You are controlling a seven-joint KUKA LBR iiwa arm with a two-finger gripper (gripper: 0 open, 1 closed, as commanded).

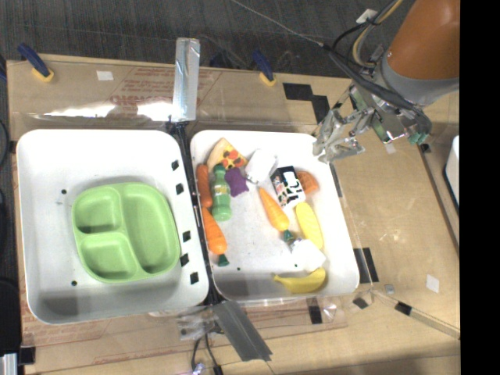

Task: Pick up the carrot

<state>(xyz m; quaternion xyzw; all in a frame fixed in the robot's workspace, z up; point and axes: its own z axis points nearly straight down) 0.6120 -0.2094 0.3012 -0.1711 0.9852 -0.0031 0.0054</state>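
Orange carrot [215, 237], tapered, green-tipped: lies along the left wall of the right bin [337, 209], beside a green bottle [221, 196]; a second orange piece [273, 209] lies mid-bin. Gripper [337, 141]: poised over the bin's far right rim, fingers apart, holding nothing. Step judged: approach, no grasp begun. Next move: travel left and nearer, then descend. Constraint: the wall crowds the carrot's left side; its right side has open floor.

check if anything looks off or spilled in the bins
Nothing spilled or damaged. The toy food lies jumbled in the right bin: two carrots, a banana and a bottle. The green tray sits flat in the left bin. The gripper hangs over the right bin's far corner.
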